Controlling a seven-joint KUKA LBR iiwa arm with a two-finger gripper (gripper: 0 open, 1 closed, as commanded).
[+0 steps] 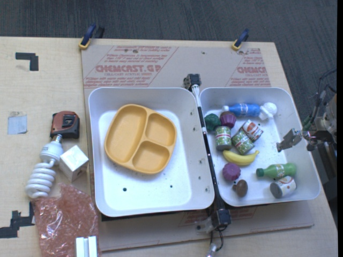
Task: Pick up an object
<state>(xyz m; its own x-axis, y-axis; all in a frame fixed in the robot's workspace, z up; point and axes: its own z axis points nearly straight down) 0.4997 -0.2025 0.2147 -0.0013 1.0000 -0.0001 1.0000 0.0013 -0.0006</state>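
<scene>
The right bin (300, 111) holds several small items. A blue bottle (244, 110) lies at its back, and a yellow banana (240, 157) lies in the middle. A green bottle (276, 171) is at the front right with a white can (283, 187) just below it. Small cans (242, 142) stand near the centre, and a purple fruit (231, 171) and a brown piece (240, 187) are at the front. My gripper (291, 138) hangs over the bin's right side, above the green bottle and right of the banana. Nothing is seen in it.
The left bin (107, 191) carries a yellow divided plate (141, 138). On the bench to the left lie a tape measure (65, 125), a spiral bulb (44, 167), a white cube (74, 159) and a red mesh bag (64, 218). Clamps (88, 36) hold the board's back edge.
</scene>
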